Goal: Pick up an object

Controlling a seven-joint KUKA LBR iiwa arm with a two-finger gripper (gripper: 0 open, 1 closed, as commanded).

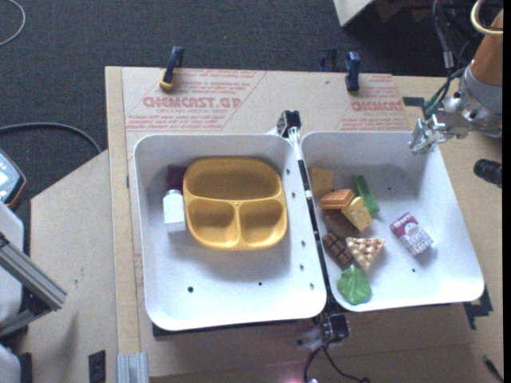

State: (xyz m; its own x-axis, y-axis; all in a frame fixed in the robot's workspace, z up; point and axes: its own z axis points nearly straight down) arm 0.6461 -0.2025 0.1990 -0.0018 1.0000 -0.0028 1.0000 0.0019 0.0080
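Whether the gripper (421,136) is open or closed cannot be made out at this size, and nothing is seen held in it. It is positioned over the far right corner of the right-hand shallow white bin (447,206), at the rim, with the grey arm and its orange band (489,54) entering from the right edge.

The small objects are gathered in the left half of that bin, well apart from the gripper. A tan block (322,180) is placed nearest the dividing wall, and an orange-brown layered block (337,199) is set just beside it. A yellow wedge (358,212) is found touching the layered block, and a long green piece (367,194) is laid along the wedge's far side. Nearer the camera, a dark brown chocolate bar (335,250) is seen beside a pale triangular slice with spots (365,250). A green leaf-shaped piece (355,287) is rested at the bin's near edge. A small red and white carton (411,234) is lain alone, tilted, near the middle of the bin floor.

The left-hand white bin (160,286) is occupied by a yellow plastic tray with three compartments (234,202). A small white bottle (174,210) is stood against the tray's left side, and a dark purple item (176,174), partly hidden by the tray, is seen behind it.

Both bins are borne on a brown board printed with red lettering (200,102), which is held by two clamps (170,69) at its far edge.
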